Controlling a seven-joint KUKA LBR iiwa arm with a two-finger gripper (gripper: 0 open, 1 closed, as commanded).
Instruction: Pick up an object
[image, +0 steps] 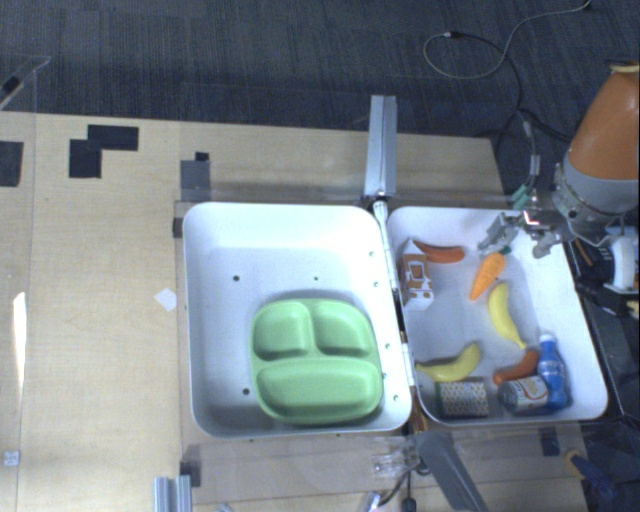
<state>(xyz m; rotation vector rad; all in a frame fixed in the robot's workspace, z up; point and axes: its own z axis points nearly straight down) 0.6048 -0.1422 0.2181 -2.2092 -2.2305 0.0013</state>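
1. Over the far right corner of the right-hand bin (590, 395), the gripper (523, 232) hangs with its two fingers spread apart, nothing between them.

2. Closest to it lies a toy carrot (487, 274), just below and to the left of the fingertips on the bin floor, tip pointing toward the near side; whether the fingers touch it cannot be told from this angle.

3. An orange-red sausage-shaped piece (438, 252) rests beside the carrot near the far wall, with a small white-and-brown carton (417, 281) just below it against the divider.

4. A yellow banana (503, 314) lies below the carrot, and a second banana (451, 363) curves along the near left part of the same bin.

5. In the near right corner sit a blue bottle (550, 368), a can (525, 396) lying on its side, a second reddish sausage piece (515, 366) and a grey speckled block (463, 398); these are crowded together, and their labels are too small to read.

6. The left-hand bin (215, 300) holds a green divided tray (315, 362), well apart from the gripper.

7. The arm's orange band (608, 125) is cut off by the right edge of the frame, and the wrist hides part of the bin's far right rim.
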